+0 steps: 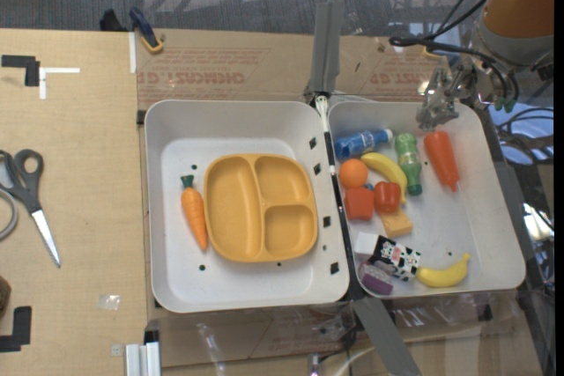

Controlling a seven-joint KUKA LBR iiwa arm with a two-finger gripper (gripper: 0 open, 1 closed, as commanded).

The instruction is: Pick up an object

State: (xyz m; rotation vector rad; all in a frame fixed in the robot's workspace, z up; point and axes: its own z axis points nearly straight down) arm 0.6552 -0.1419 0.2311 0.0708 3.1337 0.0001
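2 white bins sit side by side on the counter (70,189). Left bin (167,277) holds 1 yellow-orange divided plate (262,207) w/ 3 compartments, and 1 carrot (194,214) lying just beside the plate's left edge, green top toward the bin's far side. Right bin (493,233) holds the rest: 1 blue bottle (361,141) lying near the far left corner, 1 green bottle (408,163) lying lengthwise, 1 orange (353,173) just below the blue bottle, 2 bananas, one (386,170) curving between orange and green bottle, the other (443,272) near the front wall, well apart from the first. Also 2 red pieces next to each other, a blocky one (359,204) and a pepper-like one (387,196), 1 small yellow-orange wedge (397,224) just below them, 1 black-and-white cow-print carton (395,258) touching the front banana's left end, and 1 purple item (377,283) at the front rim, too small to identify. 1 long red-orange vegetable (442,158), carrot-shaped, lies right of the green bottle. Arm comes in from the top right; jaws (438,106) hang at the right bin's far side, just above the red-orange vegetable's upper end; can't tell if spread or pressed together, nothing visibly pinched. On the counter left of the bins: 1 pair of scissors (33,202) w/ grey handles. 1 blue-and-yellow clip (145,29) sits beyond the left bin.
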